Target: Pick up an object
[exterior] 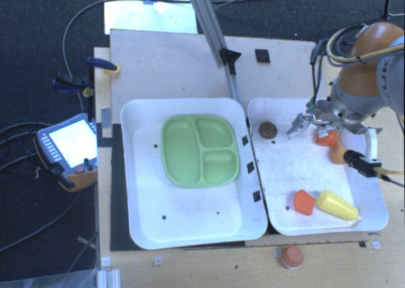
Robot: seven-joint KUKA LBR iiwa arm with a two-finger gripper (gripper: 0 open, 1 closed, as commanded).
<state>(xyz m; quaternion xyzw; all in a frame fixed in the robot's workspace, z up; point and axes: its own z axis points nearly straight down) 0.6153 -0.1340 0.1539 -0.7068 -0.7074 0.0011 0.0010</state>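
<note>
Several candidates are seen in the right shallow white bin [278,217]; the small brown round ball [267,130] lies nearest the gripper [302,125]. Jaws' state cannot be told. Centring over it before descent is advised.

green tray [199,150]: smooth matt plastic | white bins [190,217]: smooth plastic, scuffed | bench [171,65]: matt board
</note>
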